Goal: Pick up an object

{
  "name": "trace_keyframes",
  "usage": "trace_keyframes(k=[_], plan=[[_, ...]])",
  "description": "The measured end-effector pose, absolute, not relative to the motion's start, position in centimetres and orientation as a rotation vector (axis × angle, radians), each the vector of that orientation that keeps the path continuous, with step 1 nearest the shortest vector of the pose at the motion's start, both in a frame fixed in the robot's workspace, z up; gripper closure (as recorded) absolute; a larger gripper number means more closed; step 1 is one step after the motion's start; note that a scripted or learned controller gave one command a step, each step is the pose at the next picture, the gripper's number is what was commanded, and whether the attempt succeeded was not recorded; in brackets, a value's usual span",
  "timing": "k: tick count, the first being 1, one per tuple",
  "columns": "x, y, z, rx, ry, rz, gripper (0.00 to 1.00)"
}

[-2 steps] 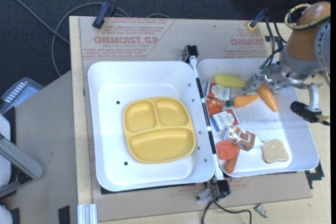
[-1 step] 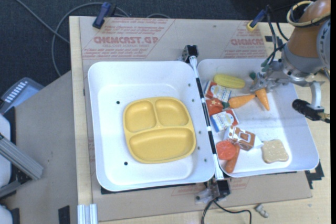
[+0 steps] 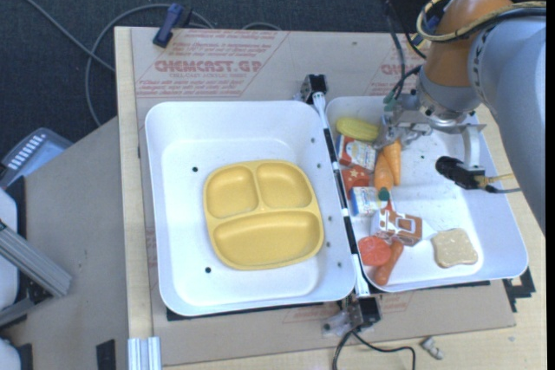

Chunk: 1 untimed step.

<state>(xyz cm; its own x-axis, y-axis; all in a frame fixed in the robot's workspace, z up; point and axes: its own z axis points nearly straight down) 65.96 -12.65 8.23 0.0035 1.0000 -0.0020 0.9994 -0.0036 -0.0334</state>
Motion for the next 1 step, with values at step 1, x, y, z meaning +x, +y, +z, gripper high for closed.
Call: trace_keyframes(k=[1], plan=[[58.96,-8.99,18.51,-2.219,-2.221,0.001,1.0]])
